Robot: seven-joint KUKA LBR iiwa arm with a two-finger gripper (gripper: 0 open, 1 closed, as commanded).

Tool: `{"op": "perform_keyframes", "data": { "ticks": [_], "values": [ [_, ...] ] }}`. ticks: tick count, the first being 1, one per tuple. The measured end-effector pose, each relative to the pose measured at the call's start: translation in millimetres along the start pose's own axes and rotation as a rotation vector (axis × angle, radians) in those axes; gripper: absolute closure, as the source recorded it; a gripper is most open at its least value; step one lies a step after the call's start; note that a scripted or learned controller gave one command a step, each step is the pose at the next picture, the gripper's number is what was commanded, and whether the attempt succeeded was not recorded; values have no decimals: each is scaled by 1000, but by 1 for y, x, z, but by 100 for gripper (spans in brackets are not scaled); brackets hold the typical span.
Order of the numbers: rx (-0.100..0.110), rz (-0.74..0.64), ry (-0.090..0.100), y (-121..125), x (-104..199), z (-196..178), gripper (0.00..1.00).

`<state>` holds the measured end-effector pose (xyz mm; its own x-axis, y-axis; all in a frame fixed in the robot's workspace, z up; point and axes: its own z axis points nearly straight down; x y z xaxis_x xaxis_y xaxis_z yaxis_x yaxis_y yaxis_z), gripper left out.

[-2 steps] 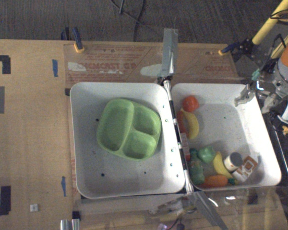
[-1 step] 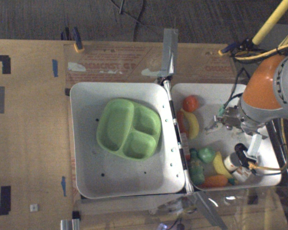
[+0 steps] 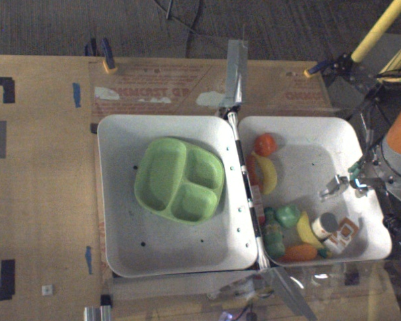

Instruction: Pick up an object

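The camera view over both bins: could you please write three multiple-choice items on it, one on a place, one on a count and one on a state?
1. Where does the green divided plate lie?
A. in the left bin
B. in the right bin
C. on the bench outside the bins

2. How many compartments does the plate have?
A. two
B. three
C. five

3. Where is the tool in relation to the toys?
A. clamped on the tomato
B. resting on the plate
C. over the right bin, nothing seen between its fingers

Answers: 1 A, the plate sits on the left bin's floor. 2 B, its ridges mark three wells. 3 C, the tool shows against white floor, apart from the toys.
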<state>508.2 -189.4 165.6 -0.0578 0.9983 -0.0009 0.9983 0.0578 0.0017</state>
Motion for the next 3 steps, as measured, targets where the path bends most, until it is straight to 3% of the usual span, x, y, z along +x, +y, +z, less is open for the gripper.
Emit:
{"op": "perform_keyframes", "data": {
  "ticks": [1, 2, 3],
  "values": [
    [-8, -163, 0, -23, -26, 69, 0],
    [-4, -537, -2, -4, 87, -87, 0],
    [-28, -677, -22, -16, 54, 38, 0]
  ]
}}
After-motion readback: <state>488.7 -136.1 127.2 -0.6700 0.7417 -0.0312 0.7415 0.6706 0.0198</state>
